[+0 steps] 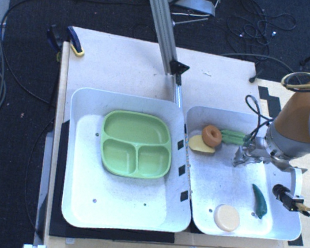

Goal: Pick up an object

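While the arm [304, 123] reaches in from the right over the right bin [208, 175], its jaws [242, 157] hang low near the bin's upper middle, and I cannot tell whether they are wide or narrow. Just to their left lie a brown doughnut [212, 136] touching a pale yellow piece [201, 145], with a light green stick [233, 137] running from the doughnut toward the jaws; a dark green pepper [259, 201] and a cream round disc [226, 217] lie nearer the camera, apart from the jaws. A green divided plate [136, 144] sits in the left bin [73, 195] on the counter [124, 63].
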`<state>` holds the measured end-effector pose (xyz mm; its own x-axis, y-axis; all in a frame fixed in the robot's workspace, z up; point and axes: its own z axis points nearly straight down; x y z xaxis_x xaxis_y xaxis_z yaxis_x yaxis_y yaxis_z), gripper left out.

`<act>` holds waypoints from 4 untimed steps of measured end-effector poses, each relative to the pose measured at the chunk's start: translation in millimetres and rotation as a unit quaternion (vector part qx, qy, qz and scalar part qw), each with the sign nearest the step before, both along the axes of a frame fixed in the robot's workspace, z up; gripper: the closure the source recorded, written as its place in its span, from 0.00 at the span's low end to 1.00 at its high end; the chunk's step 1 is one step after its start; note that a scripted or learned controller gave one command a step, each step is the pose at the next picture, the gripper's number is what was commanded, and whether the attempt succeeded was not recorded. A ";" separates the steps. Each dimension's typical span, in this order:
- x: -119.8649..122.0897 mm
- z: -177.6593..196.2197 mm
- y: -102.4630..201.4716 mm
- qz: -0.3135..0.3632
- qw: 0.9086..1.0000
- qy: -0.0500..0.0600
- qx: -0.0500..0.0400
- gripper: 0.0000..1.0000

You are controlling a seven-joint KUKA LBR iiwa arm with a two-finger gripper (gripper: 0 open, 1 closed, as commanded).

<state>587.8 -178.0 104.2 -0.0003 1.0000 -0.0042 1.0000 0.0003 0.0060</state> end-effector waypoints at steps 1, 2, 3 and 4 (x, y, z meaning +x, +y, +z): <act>-1.6 63.1 0.5 0.001 1.000 0.001 0.001 1.00; 6.6 122.8 -1.2 0.001 1.000 0.001 0.001 1.00; 7.3 139.1 -1.1 0.001 1.000 0.001 0.002 1.00; -0.1 130.4 44.0 0.002 1.000 0.004 0.002 1.00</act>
